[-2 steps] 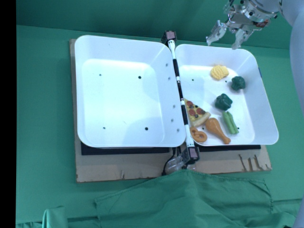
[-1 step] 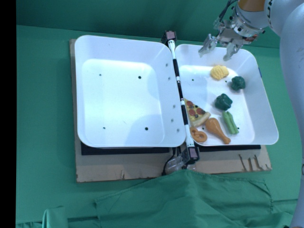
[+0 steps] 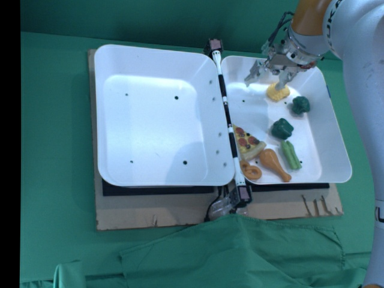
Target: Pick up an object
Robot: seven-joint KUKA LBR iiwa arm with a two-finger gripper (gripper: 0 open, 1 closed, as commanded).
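Working from the biggest shapes down, I see the arm (image 3: 354,23) reaching in over the right bin (image 3: 336,155) — the left bin (image 3: 156,110) sits beside it. The gripper (image 3: 271,77) hangs at the far end of that bin with its fingers spread wide, nothing between them. The yellow corn (image 3: 277,91) lies just below one fingertip, slightly toward the bin's outer side — my likeliest target. Its long axis I can't tell. Nearer me lie the pizza slice (image 3: 246,143), drumstick (image 3: 275,164), green pepper (image 3: 281,128) and broccoli (image 3: 300,105).
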